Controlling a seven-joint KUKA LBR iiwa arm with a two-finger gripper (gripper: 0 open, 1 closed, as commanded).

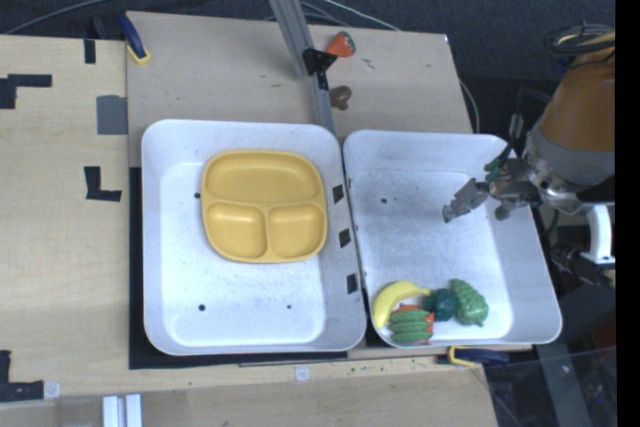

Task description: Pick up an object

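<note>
Two white bins sit side by side on the bench as the grey arm, orange-banded above the wrist, reaches in from the right over the right bin. Its gripper hangs above that bin's right-central floor, one dark finger slanting down and to the left. Whether the fingers are open or closed cannot be told at this angle; nothing is seen between them.

Well apart from the fingers, down toward the near edge of the same bin, a small cluster of toy food lies in the corner. A banana curves along the cluster's left side, farthest left of the fingertip line. Just beside it, below and slightly left of the fingers, a red-and-green piece rests against the bin's front wall. A small blue-green piece sits between these and a green vegetable, which lies almost straight below the fingers, touching or nearly touching its neighbour. None of the four is in contact with the gripper.

Far to the fingers' left, across the wall the bins share, a yellow plate with three compartments lies flat in the left bin, toward its far side.
</note>
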